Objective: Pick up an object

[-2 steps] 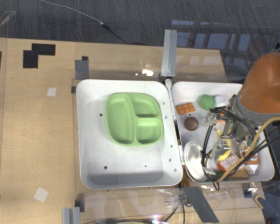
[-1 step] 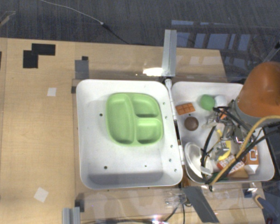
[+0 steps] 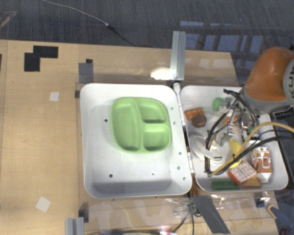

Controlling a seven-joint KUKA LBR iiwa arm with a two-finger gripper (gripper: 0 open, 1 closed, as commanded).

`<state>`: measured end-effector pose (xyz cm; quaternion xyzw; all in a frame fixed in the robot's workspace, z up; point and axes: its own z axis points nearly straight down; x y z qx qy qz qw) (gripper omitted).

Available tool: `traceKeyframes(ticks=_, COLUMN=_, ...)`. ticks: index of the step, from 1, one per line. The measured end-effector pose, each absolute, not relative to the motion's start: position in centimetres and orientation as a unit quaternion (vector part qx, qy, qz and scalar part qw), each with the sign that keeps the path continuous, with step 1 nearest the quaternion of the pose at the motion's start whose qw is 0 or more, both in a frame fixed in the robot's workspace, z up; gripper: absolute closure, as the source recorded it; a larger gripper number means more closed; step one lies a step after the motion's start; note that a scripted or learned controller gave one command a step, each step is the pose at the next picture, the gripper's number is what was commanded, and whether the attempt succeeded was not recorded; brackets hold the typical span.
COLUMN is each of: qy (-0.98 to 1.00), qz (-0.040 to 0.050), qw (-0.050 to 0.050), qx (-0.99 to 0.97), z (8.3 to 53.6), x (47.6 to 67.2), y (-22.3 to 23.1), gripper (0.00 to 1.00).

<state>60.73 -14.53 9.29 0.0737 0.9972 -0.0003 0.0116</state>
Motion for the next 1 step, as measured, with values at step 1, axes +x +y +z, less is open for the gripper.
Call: traceKeyframes(ticks=1, qy=0.997, qz=-0.0015, qw=0.017, qx=0.07, z=10.65, x=61.04, y=-14.45, gripper=1.0)
